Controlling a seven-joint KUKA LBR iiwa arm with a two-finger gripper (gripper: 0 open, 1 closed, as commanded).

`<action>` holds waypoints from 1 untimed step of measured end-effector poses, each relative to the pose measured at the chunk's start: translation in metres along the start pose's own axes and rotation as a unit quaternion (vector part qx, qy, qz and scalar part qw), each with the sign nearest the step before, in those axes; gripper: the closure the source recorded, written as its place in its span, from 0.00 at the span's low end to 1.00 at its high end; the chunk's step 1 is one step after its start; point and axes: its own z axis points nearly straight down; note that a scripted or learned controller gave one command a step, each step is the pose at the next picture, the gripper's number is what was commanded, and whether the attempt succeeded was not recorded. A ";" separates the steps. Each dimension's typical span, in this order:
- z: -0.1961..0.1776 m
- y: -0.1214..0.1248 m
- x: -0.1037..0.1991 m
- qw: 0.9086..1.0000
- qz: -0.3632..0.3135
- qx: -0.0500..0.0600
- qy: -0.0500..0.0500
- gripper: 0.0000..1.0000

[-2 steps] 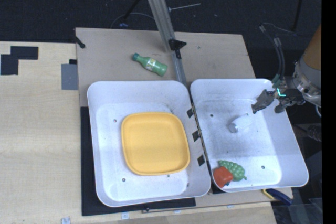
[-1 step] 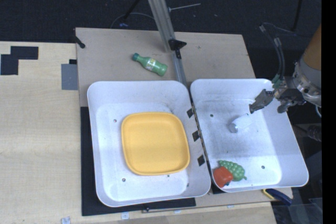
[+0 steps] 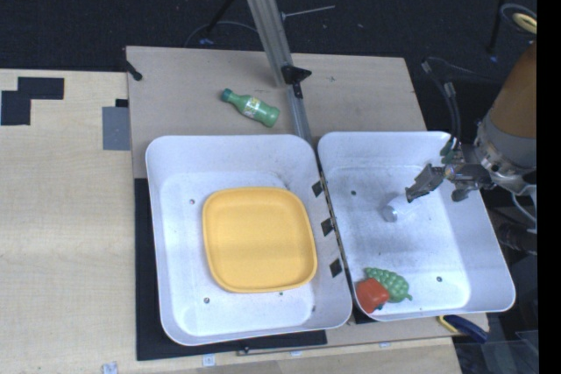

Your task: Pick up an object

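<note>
Lying toy strawberry pointing lower-left

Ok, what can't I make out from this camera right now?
- Gripper, camera view: finger gap too small and blurred to read.
- Small white object under it: too blurred to identify.
- Red-and-green toy, right bin: shape too small to tell.
- Arm: cut off at the edge.
</note>
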 end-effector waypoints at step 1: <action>0.060 -0.003 -0.006 1.000 0.000 0.001 0.000 0.00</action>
